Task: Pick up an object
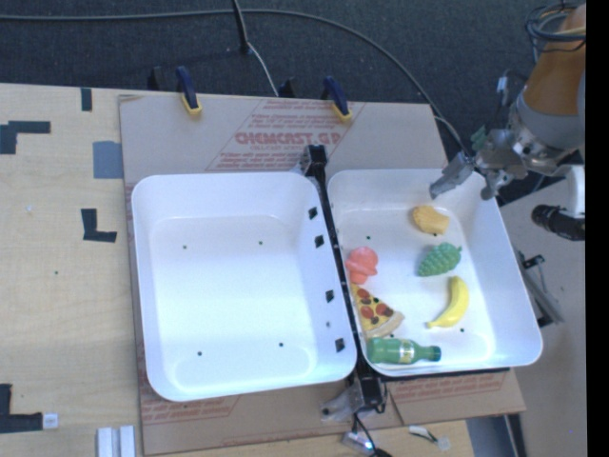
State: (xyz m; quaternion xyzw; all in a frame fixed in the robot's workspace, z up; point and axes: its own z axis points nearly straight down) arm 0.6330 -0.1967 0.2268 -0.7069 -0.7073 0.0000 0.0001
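The left bin point(228, 284) sits bare beside the right bin point(500, 284). Inside the right bin: a pink toy point(362, 263), a pizza slice point(375, 312), a green bottle point(403, 352), an orange-yellow fruit point(430, 219), green grapes point(439, 259), a banana point(451, 305). Above that bin's far right corner hangs the claw point(468, 177), holding nothing, fingers spread apart.

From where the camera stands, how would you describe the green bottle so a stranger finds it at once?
Look in the right bin, along its near edge. The bottle lies there on its side, just below the pizza slice. It is smooth and long, unlike the bumpy green grapes.
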